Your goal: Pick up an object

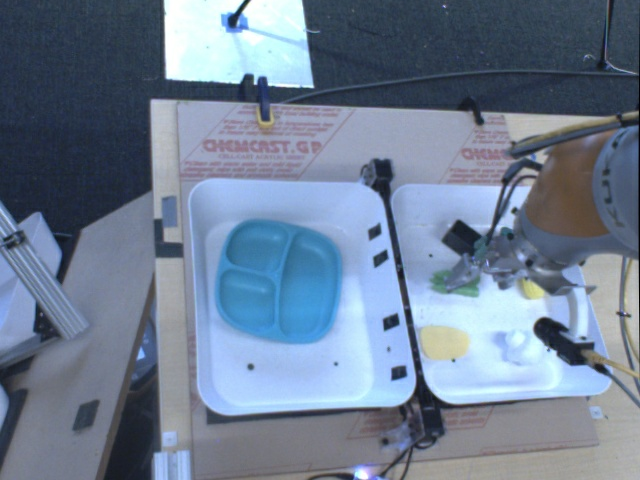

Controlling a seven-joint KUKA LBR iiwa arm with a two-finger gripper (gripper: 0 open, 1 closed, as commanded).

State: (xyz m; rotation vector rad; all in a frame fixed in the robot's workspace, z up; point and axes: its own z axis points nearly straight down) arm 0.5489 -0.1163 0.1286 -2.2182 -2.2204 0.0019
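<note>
I see two white bins (290, 298) of smooth, slightly glossy plastic; the blue divided plate (278, 279) looks like matt plastic; the bench sheet (330, 143) under them looks like brown paper printed in red; the floor (80, 78) around it looks like dark, rough carpet; my arm's (575, 193) orange band looks smooth and satiny

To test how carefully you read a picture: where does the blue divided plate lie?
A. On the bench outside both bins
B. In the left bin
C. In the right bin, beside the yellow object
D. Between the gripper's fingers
B: the blue divided plate lies flat on the floor of the left bin, while the gripper works over the right bin.
</note>
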